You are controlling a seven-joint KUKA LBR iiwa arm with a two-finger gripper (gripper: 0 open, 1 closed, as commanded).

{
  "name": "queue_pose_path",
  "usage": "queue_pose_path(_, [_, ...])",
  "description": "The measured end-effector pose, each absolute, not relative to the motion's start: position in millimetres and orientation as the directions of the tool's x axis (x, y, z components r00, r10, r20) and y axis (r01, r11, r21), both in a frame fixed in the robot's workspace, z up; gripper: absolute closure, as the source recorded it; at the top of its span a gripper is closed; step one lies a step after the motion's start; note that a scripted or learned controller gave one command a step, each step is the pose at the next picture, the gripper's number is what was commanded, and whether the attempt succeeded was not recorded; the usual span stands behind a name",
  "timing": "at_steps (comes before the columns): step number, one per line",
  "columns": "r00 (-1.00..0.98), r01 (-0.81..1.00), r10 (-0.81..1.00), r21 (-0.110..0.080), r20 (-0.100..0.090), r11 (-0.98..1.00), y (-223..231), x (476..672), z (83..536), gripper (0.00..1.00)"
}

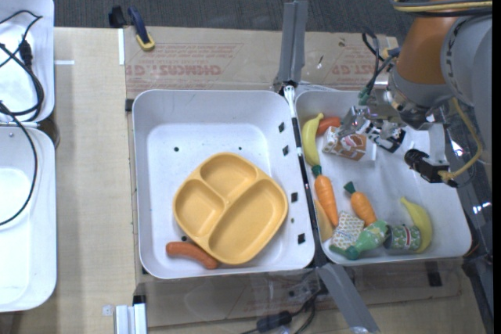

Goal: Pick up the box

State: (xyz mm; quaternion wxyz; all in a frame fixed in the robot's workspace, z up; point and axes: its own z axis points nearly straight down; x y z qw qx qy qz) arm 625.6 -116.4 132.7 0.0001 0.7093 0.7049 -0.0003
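One hand [358,123] sits right on top of the box [347,143]; I cannot tell its grip. Next: squeeze, then lift.

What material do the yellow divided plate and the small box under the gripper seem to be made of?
Divided plate: probably moulded plastic, matte and uniformly yellow, with soft rounded compartment rims. Box: apparently printed cardboard, white with red and brown graphics and folded edges; it may instead be a plastic toy, which the view cannot settle.
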Motion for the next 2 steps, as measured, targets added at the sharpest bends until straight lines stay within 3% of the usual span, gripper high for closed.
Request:
queue_pose_path(1, [0.006,1.0,1.0,0.0,-0.002,-0.006,-180.5,576.2,280.8,0.0])
queue_pose_path(2, [0.247,0.969,0.969,-0.002,-0.002,-0.247,-182.1,604.4,146.6,0.0])
